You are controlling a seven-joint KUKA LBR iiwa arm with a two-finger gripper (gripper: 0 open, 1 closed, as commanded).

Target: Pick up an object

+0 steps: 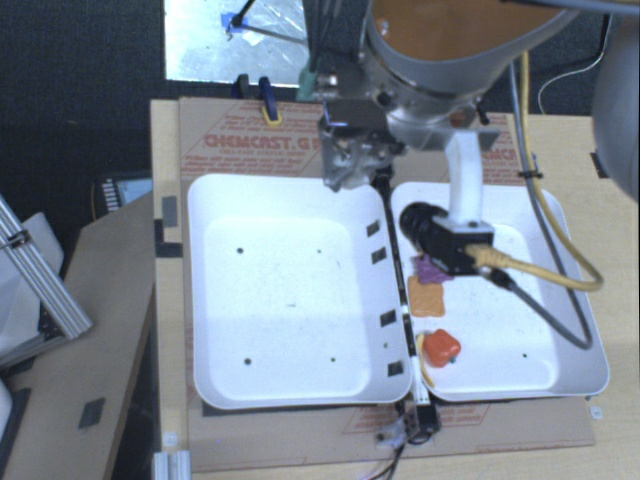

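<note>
1. The grey arm [460, 18], its orange band filling the top of the frame, reaches over the far edge of the bench.
2. A brown cardboard sheet [250, 140] with red lettering lies under both bins and shows along their far side.
3. The left bin [280, 278], white and shallow, shows a bare floor marked by a few small dark dots.
4. The right bin [520, 338] sits edge to edge with the left one and holds all 3 loose items, grouped along its left wall near the divider.
5. The gripper [348, 168] hangs over the far right corner of the left bin, just beside the divider between the 2 bins. Whether it is open or closed cannot be told from this angle, and nothing can be seen in its grasp.
6. A flat orange square [428, 299] lies on the floor of the right bin, midway along the left wall and well apart from the gripper.
7. A red-orange lump [441, 347] rests nearer the front of the same bin, just beside the square.
8. A small purple piece [429, 268] lies just behind the square, touching or nearly touching its far edge.
</note>
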